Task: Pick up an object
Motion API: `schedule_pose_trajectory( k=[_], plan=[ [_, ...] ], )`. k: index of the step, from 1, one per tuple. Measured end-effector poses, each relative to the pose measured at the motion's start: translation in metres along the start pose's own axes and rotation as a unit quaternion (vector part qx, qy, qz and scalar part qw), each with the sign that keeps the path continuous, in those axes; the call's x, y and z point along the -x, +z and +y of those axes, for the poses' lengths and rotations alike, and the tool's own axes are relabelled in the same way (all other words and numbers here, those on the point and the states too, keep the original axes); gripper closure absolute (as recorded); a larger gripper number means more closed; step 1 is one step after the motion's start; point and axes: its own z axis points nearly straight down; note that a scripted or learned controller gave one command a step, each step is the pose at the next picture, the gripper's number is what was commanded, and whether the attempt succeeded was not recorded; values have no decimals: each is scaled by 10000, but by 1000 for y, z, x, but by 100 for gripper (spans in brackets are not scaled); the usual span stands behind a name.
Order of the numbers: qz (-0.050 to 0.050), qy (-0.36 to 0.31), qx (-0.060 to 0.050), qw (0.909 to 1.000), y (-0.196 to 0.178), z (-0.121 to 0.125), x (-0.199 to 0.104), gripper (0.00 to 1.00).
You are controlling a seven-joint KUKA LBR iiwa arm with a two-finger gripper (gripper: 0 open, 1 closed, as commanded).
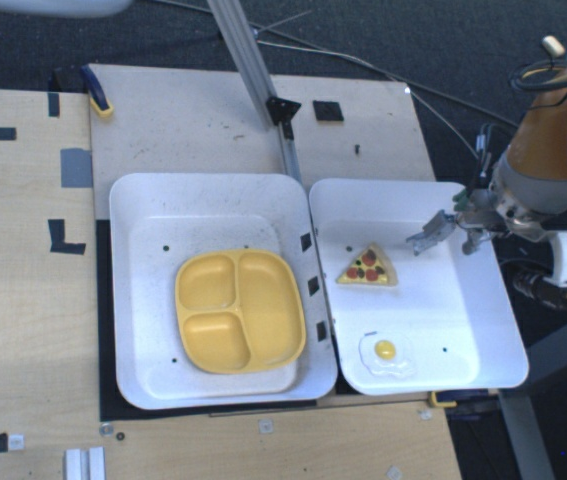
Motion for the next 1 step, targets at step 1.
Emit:
schedule_pose_trajectory(
  k=[1],
  plan=[
    [3,-3,-20,10000,54,5,-9,0]
  ],
)
